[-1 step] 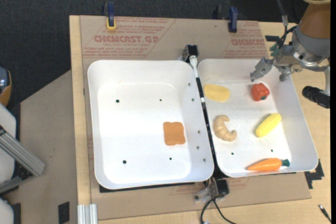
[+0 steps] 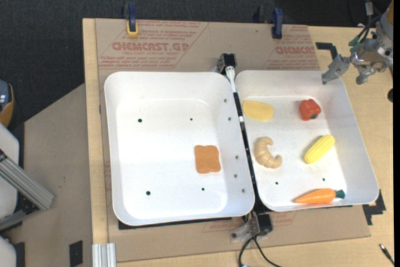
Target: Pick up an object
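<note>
fingers [image 2: 347, 72] spread, released, above right bin [image 2: 356, 134] far rim | red pepper [image 2: 309, 109] nearest, apart

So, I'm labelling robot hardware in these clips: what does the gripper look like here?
At the view's upper right, the gripper is a small grey metal assembly with two slim, darker fingers splayed apart. Its body looks silvery and mechanical, with a small green spot on it and a thin dark cable running up above it.
</note>
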Motion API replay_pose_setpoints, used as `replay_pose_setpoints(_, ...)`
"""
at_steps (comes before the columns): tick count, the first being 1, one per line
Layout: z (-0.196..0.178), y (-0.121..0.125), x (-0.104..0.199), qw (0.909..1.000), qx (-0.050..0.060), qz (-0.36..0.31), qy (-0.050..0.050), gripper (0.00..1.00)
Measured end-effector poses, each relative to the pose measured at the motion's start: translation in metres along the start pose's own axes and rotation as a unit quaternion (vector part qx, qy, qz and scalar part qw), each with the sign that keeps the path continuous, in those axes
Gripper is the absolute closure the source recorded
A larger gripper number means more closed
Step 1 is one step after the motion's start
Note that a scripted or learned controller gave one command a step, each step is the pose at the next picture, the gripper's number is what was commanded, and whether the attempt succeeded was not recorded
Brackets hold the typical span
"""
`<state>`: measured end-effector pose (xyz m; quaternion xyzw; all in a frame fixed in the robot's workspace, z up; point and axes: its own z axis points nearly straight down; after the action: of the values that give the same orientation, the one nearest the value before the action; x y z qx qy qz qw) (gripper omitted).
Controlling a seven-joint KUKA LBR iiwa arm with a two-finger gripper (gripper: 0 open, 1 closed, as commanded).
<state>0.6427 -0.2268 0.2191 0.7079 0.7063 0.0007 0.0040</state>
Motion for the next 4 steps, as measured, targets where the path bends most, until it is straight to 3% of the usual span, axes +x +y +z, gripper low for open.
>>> replay_pose_setpoints(1, -0.009, 0.0, 0.003, 1.0, 0.0, -0.002, 0.0, 1.0)
replay_pose_setpoints(2, -0.149, 0.022, 0.095, 1.0, -0.007, -0.007, 0.002, 1.0)
replay_pose_setpoints(3, -0.144, 0.012, -0.004, 1.0, 0.001, 0.003, -0.001, 1.0)
replay_pose_setpoints(4, -0.21, 0.006, 0.002, 1.0, -0.002, -0.002, 0.0, 1.0)
